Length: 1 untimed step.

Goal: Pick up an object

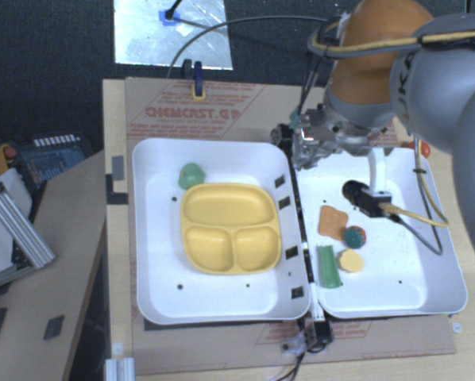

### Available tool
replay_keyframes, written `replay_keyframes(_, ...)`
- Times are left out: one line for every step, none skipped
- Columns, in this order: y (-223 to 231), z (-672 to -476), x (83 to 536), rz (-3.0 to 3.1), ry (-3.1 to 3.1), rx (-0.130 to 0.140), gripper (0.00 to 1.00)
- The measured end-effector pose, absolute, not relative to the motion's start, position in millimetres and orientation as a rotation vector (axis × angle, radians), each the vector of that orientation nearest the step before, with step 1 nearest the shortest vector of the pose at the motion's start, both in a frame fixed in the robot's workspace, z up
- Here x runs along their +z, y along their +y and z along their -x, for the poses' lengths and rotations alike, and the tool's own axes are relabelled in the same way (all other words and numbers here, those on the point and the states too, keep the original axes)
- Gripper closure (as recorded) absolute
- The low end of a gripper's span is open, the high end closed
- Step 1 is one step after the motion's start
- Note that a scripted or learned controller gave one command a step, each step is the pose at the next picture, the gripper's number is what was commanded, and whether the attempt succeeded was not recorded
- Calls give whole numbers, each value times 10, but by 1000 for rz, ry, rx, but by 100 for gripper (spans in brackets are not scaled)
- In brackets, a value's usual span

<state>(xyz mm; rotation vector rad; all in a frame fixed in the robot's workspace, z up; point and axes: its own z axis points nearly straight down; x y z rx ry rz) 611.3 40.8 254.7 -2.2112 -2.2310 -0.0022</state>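
Note:
The right bin (428, 292) holds a flat orange piece (332, 221), a small blue-green ball (354, 236), a yellow disc (350, 261) and a green stick (328, 266), clustered near its left side. My gripper (304, 147) hangs over the far left corner of this bin, close to the divider between the bins. It is well behind the cluster and touches none of the objects. Nothing shows in its grasp.
The left bin (154, 284) carries a yellow divided tray (228, 227) in its middle and a small green lump (191, 175) behind it. The grey arm (452, 78) fills the upper right. The right bin's near right part is bare.

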Motion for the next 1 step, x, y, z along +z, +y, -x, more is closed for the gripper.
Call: replay_keyframes(969, -6055, 2352, 2210, -2230, -2, 100)
